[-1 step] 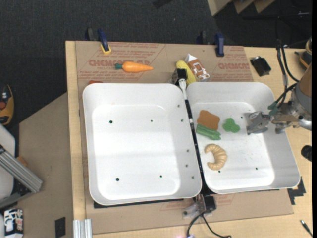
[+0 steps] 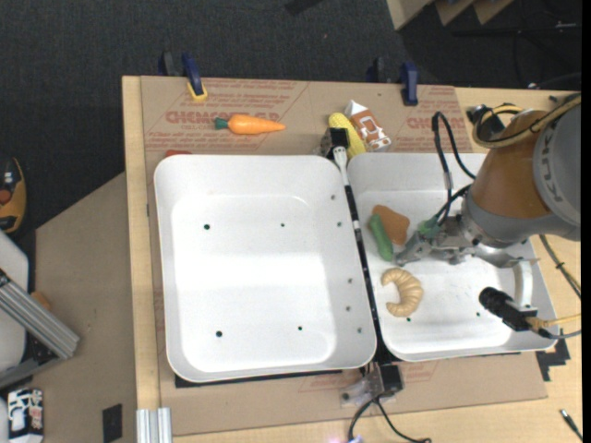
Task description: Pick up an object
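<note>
Gripper low in the right bin, close to the toy food.

The gripper [image 2: 413, 248] sits over the right bin [image 2: 452, 335], its tip just right of the green pod [image 2: 380, 237] and just above the croissant [image 2: 404, 291]; whether it stands wide or narrow cannot be told from this angle. An orange wedge [image 2: 392, 222] lies touching the pod's upper end. All three pieces lie near the bin's left wall, next to the left bin [image 2: 249, 275]. On the board [image 2: 143, 247] behind the bins lie a carrot [image 2: 251, 125], a banana [image 2: 343, 127] and a small carton [image 2: 371, 131].
</note>
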You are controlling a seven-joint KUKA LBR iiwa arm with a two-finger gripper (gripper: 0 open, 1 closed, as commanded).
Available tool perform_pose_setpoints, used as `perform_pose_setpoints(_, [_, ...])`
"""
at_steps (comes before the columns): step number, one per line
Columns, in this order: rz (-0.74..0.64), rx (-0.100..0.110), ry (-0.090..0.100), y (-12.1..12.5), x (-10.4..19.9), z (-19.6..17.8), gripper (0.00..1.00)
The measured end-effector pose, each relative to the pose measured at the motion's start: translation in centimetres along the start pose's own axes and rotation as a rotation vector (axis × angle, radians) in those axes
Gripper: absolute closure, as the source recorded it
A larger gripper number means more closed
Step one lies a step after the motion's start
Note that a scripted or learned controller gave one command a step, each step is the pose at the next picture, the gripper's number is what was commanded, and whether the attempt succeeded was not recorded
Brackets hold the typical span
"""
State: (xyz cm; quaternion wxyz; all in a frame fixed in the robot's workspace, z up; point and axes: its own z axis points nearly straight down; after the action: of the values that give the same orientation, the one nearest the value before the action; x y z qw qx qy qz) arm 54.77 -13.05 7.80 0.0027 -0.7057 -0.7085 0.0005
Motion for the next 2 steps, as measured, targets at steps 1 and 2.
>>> perform_pose_setpoints(1, [0.0, -0.009, -0.004, 4.5, 2.3, -0.7, 0.0])
perform_pose_setpoints(2, [0.001, -0.012, -0.005, 11.4, 1.8, -0.8, 0.0])
